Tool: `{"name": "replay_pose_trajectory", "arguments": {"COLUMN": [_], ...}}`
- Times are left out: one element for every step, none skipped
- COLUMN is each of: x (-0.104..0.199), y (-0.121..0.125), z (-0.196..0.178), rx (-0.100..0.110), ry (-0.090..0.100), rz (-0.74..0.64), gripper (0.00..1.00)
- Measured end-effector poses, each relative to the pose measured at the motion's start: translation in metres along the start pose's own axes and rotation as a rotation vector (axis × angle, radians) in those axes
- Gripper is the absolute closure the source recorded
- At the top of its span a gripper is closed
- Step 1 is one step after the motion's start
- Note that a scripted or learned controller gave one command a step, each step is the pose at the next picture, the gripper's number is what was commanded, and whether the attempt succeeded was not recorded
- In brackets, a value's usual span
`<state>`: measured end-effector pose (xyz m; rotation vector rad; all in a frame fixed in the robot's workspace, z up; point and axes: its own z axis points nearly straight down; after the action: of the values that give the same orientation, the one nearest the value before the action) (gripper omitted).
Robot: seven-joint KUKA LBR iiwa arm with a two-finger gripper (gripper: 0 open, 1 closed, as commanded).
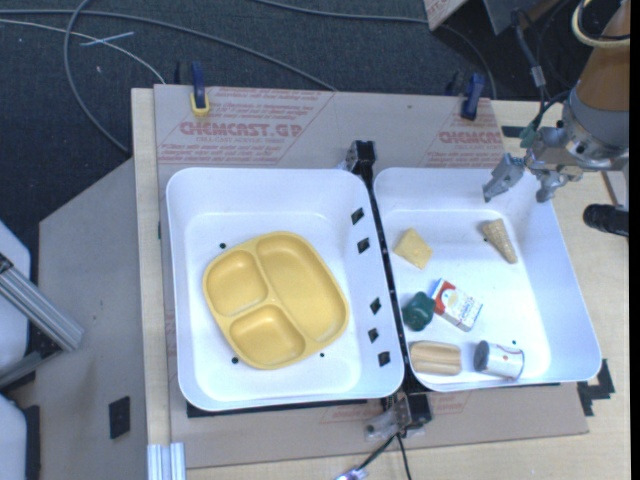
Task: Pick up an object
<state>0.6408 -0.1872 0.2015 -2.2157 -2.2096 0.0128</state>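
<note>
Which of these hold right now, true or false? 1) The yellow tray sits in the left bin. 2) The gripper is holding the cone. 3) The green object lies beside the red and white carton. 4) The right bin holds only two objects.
1) True: the yellow divided tray lies in the left bin.
2) False: the gripper hangs open above the right bin's far edge, with nothing between its fingers; the cone lies in the bin.
3) True: the green object touches the red and white carton.
4) False: it holds six.
</note>
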Motion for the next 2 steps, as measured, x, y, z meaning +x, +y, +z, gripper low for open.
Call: {"name": "replay_pose_trajectory", "arguments": {"x": [0.001,0.002], "y": [0.002,-0.004], "z": [-0.010,0.034], "rx": [-0.014,-0.012], "ry": [-0.002,-0.002], "rz": [-0.003,-0.003], "gripper": [0.00,0.00]}}
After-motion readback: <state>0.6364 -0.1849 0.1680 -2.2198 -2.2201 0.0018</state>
